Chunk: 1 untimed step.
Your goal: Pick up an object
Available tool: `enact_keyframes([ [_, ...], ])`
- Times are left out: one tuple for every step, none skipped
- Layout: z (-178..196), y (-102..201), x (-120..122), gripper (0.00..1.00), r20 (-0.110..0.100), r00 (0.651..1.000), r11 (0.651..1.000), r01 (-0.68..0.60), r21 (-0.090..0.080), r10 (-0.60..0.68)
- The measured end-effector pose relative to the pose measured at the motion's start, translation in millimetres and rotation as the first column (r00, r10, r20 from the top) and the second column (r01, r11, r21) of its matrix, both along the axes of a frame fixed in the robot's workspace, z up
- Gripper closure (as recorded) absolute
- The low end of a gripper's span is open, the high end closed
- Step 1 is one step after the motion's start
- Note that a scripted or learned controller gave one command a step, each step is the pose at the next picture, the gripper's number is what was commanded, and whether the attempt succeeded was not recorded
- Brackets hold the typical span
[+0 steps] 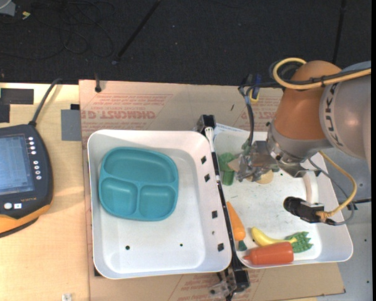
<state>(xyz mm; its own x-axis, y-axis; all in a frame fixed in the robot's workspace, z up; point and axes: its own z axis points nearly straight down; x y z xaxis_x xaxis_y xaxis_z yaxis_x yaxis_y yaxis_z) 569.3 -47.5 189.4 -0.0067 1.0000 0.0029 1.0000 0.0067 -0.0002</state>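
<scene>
My gripper (250, 170) hangs low over the upper left part of the right bin (338, 246), under the grey and orange arm. A green item (225, 168) lies just left of it against the bin's left wall. A small beige round piece (266, 178) sits right beside the gripper's lower right side. Along the bin's front lie an orange carrot (236, 222), a yellow banana (265, 236), a red sausage-shaped item (269, 254) and a green leafy piece (302, 241).
The left bin (113, 256) bears a teal divided plate (138, 184) in its upper left half. A tablet in an orange case (12, 171) lies on the bench at far left. Cardboard lies under both bins.
</scene>
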Motion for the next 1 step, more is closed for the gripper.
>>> enact_keyframes([
  [30.9,25.9,-50.5,1.0,-0.009,1.0,1.0,0.003,-0.001,-0.003],
])
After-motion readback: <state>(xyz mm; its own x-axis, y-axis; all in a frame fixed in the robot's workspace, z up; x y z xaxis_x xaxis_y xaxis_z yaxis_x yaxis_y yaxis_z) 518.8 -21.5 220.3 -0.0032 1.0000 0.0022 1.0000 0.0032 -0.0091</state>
